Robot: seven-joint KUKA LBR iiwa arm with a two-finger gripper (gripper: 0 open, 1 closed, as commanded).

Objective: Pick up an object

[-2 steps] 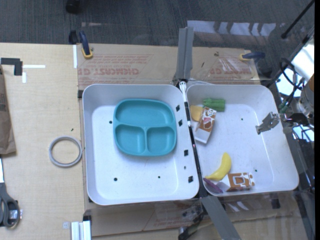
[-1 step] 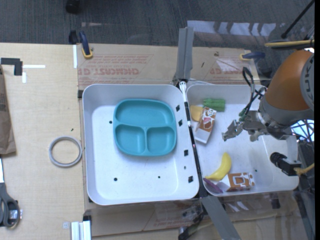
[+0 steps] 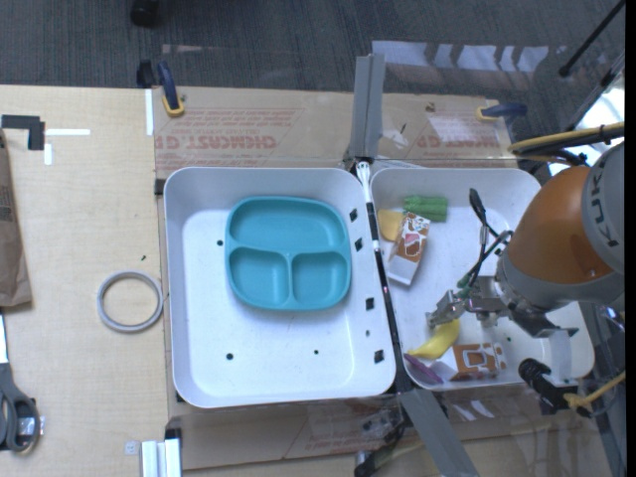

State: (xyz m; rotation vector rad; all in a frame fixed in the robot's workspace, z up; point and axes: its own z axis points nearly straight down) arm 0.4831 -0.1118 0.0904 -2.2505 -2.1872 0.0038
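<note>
Where visible, tool (image 3: pixel 452 309) above banana (image 3: pixel 437 342)

The pincer (image 3: pixel 449 311) is too small and too blurred to tell how its fingers are standing. Just below it, a purple thing (image 3: pixel 425 370) is lying half hidden under the yellow banana (image 3: pixel 438 341). Far to its left, scissors (image 3: pixel 16 420) are being cut off by the picture's edge.
</note>
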